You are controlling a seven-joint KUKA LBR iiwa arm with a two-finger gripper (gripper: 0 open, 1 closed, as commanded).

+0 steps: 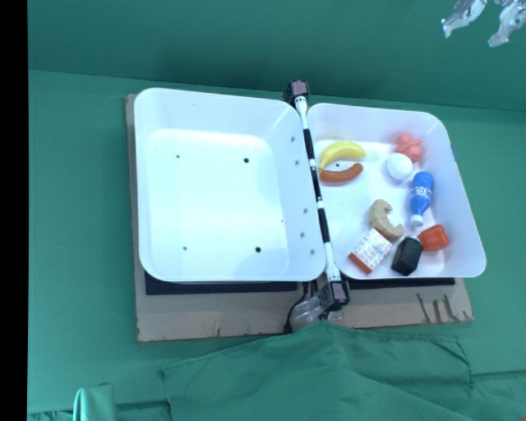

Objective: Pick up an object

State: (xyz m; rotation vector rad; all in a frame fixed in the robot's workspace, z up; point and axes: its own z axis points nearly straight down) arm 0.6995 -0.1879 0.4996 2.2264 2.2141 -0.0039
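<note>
Camera view, looking down from above the bench: all the pickable objects sit in the right bin (460, 193), none lifted. Yellow banana (342, 151) lies near the bin's far left corner, with a reddish sausage (341, 173) just beside it on the near side, about touching. White ball (399, 166) sits further right, an orange-red lumpy toy (408, 146) just behind it, close to the far wall. Blue bottle (422, 195) with white cap lies lengthwise, cap pointing toward the near edge. Tan curved piece (384, 218), croissant-like, rests mid-bin. Small white-and-orange box (371, 251) lies tilted near the front left, a black block (406, 256) just to its right, and an orange-red chunk (433, 238) touching or nearly touching the black block.

Left bin (214, 111) sits beside it, the two rims meeting along a black-and-white striped rod (316, 193) running front to back between them. Both bins rest on a brown cardboard sheet (205, 321) on green cloth (74, 205).

Gripper (481, 18) is at the top right corner, well apart from both bins, over green backdrop, pale and blurred. Two separate light shapes show there, nothing visible between them; can't tell how far the jaws stand apart.
</note>
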